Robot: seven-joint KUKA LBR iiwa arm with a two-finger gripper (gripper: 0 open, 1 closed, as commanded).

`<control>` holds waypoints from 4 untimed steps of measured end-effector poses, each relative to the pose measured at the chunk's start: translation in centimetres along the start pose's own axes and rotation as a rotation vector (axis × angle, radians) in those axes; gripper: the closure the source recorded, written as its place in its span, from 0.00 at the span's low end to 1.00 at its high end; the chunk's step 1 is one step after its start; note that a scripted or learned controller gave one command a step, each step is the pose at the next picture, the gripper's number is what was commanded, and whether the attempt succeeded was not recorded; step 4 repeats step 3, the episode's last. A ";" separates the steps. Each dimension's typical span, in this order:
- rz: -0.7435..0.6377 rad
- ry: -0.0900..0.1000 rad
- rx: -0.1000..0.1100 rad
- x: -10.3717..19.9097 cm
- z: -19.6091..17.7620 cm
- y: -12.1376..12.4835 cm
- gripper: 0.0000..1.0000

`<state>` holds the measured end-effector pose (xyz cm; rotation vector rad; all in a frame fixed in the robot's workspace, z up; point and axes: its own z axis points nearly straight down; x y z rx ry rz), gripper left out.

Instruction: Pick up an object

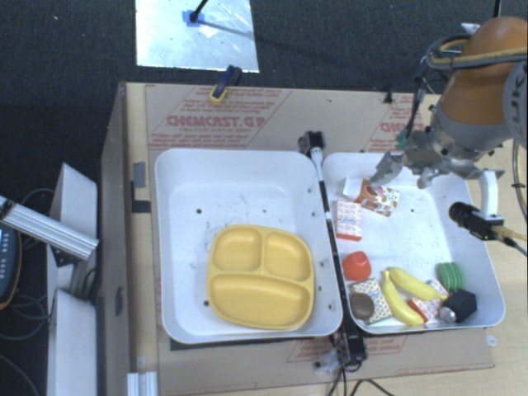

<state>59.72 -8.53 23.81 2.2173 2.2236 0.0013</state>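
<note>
Overhead, the grey arm with its orange band (495, 44) reaches in from the right and hangs over the far end of the right white bin (483, 246). Its tool (406, 172) sits low above that bin's far left corner, two fingers spread apart, one finger (386, 170) tilted down toward a small red-and-white printed packet (378, 198) that lies just beneath it. Nothing shows between the fingers; whether the near finger touches the packet cannot be told.

Beside that packet, closer to the divider, lies a flat white-and-red box (349, 219). Further toward the near end sits a small red-orange rounded piece (356, 265), and next to it a pair of yellow bananas (404, 291) lying across a printed card. A brown round object (362, 305) rests at the near left corner, a green ribbed object (451, 275) lies by the right wall, and a black chunky object (459, 305) sits just below it.

The left white bin (190, 188) holds a yellow plastic divided plate (261, 276) with three compartments, set toward its near side. Both bins rest on a cardboard-covered bench (247, 114).
</note>
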 end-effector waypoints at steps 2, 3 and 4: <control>0.002 0.000 -0.011 -0.4 14.9 4.6 0.00; 0.000 0.000 -0.007 -0.5 14.0 4.5 1.00; 0.000 0.000 -0.007 -0.5 14.0 4.5 1.00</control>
